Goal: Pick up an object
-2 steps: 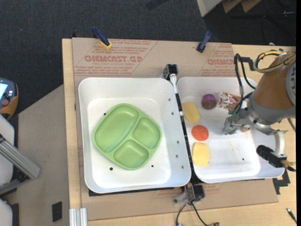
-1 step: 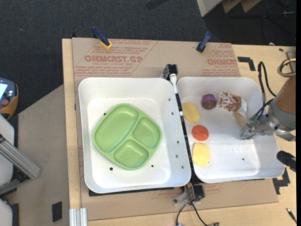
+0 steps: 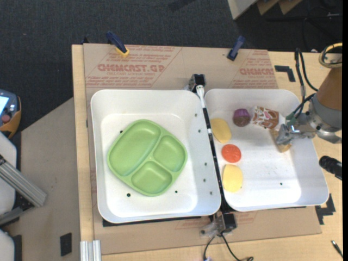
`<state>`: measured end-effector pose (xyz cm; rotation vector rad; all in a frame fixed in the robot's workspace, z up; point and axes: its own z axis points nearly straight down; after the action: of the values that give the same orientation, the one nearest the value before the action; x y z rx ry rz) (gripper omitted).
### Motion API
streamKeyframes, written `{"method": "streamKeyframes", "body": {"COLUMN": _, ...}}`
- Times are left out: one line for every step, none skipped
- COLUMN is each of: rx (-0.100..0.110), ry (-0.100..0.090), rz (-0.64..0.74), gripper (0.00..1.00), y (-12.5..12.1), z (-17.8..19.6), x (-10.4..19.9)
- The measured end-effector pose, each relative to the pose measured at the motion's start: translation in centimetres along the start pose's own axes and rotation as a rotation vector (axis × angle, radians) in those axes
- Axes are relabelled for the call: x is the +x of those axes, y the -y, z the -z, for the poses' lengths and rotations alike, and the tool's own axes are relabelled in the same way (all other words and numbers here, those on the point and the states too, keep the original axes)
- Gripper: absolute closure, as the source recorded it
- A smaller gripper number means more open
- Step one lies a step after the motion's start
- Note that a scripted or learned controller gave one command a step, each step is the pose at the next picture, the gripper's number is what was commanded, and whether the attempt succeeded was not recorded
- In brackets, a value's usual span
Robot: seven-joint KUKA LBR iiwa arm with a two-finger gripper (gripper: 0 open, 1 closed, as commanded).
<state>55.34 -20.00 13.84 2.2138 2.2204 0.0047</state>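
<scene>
The right bin (image 3: 304,192) holds several small items. A purple ball (image 3: 241,117) lies beside a brown and white packet (image 3: 266,117) near the back. A pale yellow piece (image 3: 221,129), an orange-red round piece (image 3: 231,153) and another yellow piece (image 3: 232,177) line up along the bin's left wall. My gripper (image 3: 283,141) reaches in from the right and is low over the bin floor, just right of and below the packet. I see nothing held in it.
The left bin (image 3: 103,145) holds a green divided plate (image 3: 147,157). A black divider strip (image 3: 207,140) runs between the bins. Clamps (image 3: 118,44) sit on the cardboard at the back. A cable (image 3: 300,75) hangs near the arm at the right.
</scene>
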Motion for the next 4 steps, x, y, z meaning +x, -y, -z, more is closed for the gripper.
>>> {"method": "streamKeyframes", "body": {"rx": 0.013, "ry": -0.005, "rz": -0.01, "gripper": 1.0, "y": 7.9, "z": -5.6, "x": -2.5}}
{"method": "streamKeyframes", "body": {"rx": -0.007, "ry": -0.001, "rz": 0.006, "gripper": 1.0, "y": 7.0, "z": 7.3, "x": 4.9}}
{"method": "streamKeyframes", "body": {"rx": -0.007, "ry": -0.002, "rz": 0.007, "gripper": 1.0, "y": 7.1, "z": 18.2, "x": 12.2}}
{"method": "streamKeyframes", "body": {"rx": -0.008, "ry": -0.003, "rz": 0.006, "gripper": 1.0, "y": 7.0, "z": 28.3, "x": 17.6}}
